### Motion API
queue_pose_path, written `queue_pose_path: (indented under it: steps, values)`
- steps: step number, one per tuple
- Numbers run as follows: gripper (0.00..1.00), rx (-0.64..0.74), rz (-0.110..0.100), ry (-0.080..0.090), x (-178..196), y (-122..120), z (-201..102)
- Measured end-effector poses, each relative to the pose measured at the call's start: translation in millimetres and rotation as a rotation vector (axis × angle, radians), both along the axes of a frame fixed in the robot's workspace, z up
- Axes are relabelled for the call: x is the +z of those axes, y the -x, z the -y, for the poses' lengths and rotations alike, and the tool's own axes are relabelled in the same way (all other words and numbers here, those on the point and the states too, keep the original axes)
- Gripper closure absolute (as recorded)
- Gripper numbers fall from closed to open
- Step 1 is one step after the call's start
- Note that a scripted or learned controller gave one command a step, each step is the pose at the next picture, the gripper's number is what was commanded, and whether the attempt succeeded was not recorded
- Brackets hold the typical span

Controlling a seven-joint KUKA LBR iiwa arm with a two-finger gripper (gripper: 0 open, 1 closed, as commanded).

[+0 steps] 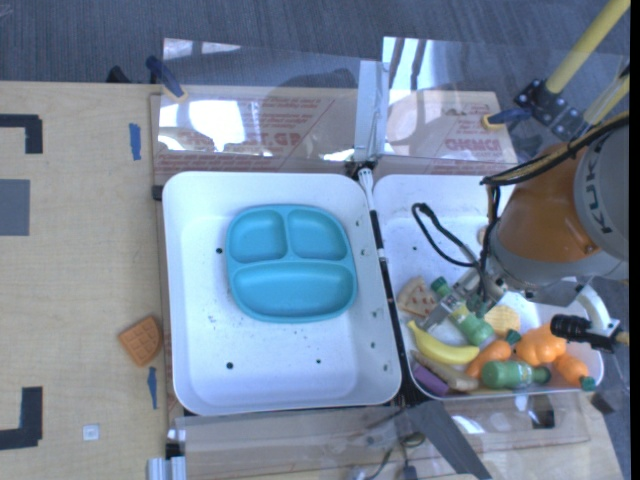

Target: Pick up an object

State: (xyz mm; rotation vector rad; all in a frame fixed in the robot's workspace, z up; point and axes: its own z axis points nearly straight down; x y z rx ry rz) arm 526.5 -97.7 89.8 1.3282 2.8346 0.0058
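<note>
1. I see the arm [560, 208] reaching over the right bin [400, 203], gripper [462, 303] low among the toy food.
2. Its tips sit at a green piece [470, 325], just above the banana [440, 346]; I cannot tell how far they are apart or whether they hold anything.
3. An orange [540, 346], a cracker [415, 294] and a green vegetable [508, 373] lie nearby.
4. The left bin [190, 348] holds a blue plate [290, 263] with 3 sections.
5. A waffle [141, 339] lies outside it on the bench [70, 268].

Black "KU" letters on arm housing [605, 203], red print on clear panels [280, 123] unreadable
</note>
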Motion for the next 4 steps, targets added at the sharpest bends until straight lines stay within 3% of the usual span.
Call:
queue_pose_path:
  steps: [1,2,3,4]
  values:
    - [0.0,0.109,0.01,0.006,1,41,28]
    - [0.0,0.059,0.003,0.001,0,-38,-3]
    - [0.0,-0.059,0.002,0.0,0,6,11]
    - [0.0,-0.15,-0.001,-0.001,-1,-73,22]
